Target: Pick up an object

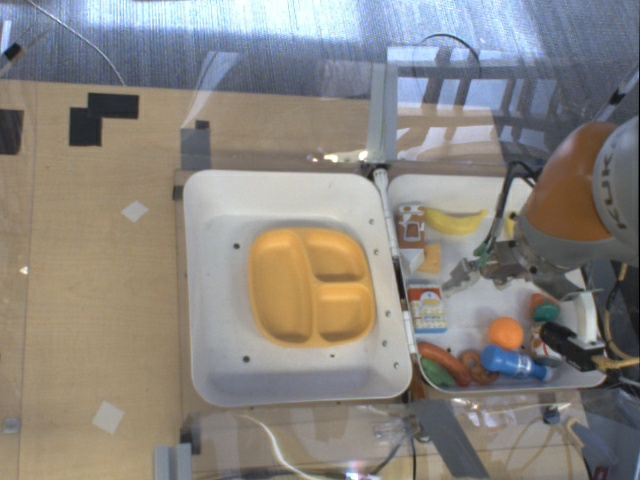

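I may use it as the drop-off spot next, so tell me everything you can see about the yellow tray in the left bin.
The yellow tray is a rounded, squarish plate that looks like moulded plastic, with three compartments: one long section along its left side and two smaller ones stacked on the right. It lies flat, open side up, near the middle of the left bin, turned slightly askew to the bin's walls. It touches only the bin floor. All three compartments look bare.
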{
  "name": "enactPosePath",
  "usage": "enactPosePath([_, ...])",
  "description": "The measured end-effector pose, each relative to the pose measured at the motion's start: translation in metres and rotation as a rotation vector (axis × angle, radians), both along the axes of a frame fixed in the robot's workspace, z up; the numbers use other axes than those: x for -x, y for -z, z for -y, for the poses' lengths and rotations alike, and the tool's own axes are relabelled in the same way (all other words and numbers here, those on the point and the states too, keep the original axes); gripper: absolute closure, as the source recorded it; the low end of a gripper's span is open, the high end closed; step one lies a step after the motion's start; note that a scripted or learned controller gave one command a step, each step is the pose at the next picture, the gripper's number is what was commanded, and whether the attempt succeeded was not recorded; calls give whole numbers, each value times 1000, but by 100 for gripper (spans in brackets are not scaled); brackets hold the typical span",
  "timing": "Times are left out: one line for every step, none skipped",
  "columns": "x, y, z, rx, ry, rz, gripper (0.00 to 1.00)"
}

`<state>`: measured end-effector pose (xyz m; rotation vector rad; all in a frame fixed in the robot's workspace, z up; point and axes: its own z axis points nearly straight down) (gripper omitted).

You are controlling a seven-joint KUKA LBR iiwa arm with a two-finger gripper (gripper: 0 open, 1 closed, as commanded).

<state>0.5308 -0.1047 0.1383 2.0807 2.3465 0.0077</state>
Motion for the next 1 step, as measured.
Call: enactPosePath([-138, 43, 30, -2, 39, -9, 0])
